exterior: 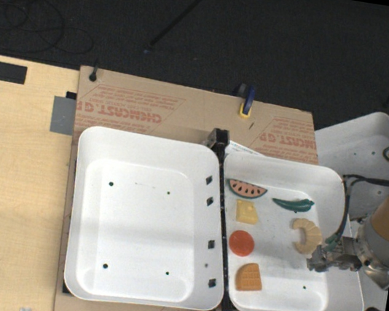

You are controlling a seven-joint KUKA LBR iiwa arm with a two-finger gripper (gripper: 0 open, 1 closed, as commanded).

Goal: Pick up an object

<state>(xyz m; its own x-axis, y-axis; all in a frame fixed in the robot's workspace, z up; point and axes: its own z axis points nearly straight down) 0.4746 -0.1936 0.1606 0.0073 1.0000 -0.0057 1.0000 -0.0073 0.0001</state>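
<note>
We see the gripper (pixel 319 259) low in the right bin (pixel 335 309), just beside a tan croissant (pixel 306 235); we cannot tell its state. Also there: a watermelon slice (pixel 247 189), green pepper (pixel 293 203), yellow block (pixel 247 212), red disc (pixel 242 243) and orange wedge (pixel 249 277). The cardboard (pixel 136 108) reads "CHEMCAST" reversed.

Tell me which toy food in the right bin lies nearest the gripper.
The tan croissant, a curved piece beside the gripper. The green pepper, watermelon slice, yellow block, red tomato and orange bread lie farther away.
</note>
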